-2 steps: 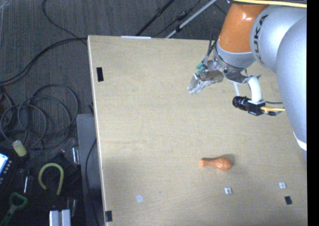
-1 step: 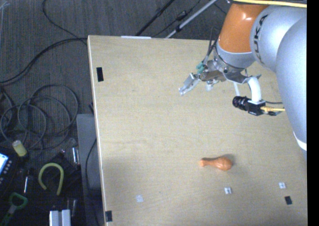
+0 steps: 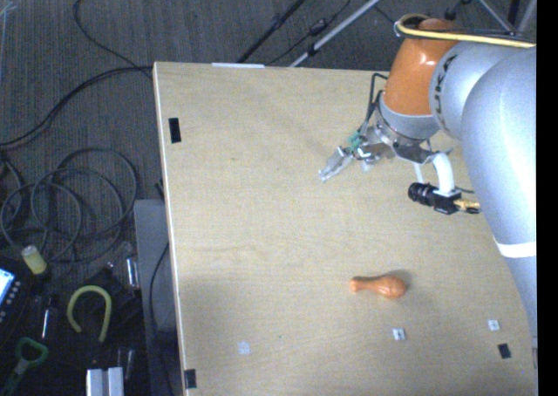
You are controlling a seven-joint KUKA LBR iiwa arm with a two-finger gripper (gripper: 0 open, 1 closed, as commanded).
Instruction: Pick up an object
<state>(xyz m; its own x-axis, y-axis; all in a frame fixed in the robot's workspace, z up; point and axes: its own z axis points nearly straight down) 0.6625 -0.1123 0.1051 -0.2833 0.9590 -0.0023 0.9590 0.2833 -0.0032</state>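
Gripper (image 3: 334, 167) hangs over the bench's (image 3: 253, 237) upper middle, fingers close together, nothing seen between them. Orange pear-shaped object (image 3: 380, 285) lies lower down, toward the bench's near right edge, well apart from the gripper. Grey arm (image 3: 488, 124) enters from right.

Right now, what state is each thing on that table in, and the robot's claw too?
Orange pear-shaped object: lying on its side on the tan board, untouched, apart from the gripper.
Gripper: over the board, well above the object in the view, holding nothing visible.
Arm: reaching in from the right.
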